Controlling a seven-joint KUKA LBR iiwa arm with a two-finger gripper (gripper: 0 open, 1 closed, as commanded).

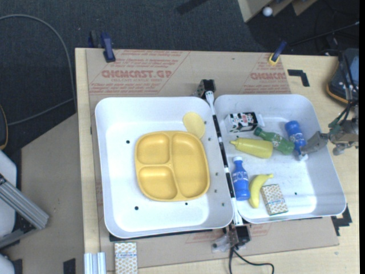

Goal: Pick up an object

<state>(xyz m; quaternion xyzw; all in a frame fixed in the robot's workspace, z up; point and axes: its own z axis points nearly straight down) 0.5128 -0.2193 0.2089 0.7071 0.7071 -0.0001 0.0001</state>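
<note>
My gripper (328,144) hangs over the right rim of the right bin (319,196). It is open, with one grey finger (313,142) reaching left and nothing between the two. Just left of that finger lies a blue bottle (294,135). Beside it are a green bottle (275,140) and a yellow squeeze bottle (254,147). Nearer the front are a second blue bottle with a white cap (240,179), a banana (258,188) and a small patterned box (274,199). A black-and-white carton (243,120) sits at the back.
The left bin (114,170) holds a yellow divided plate (171,165) and a small pale yellow piece (194,124). A ridge (219,147) separates the two bins. A small box (125,254) lies on the bench in front of the left bin.
</note>
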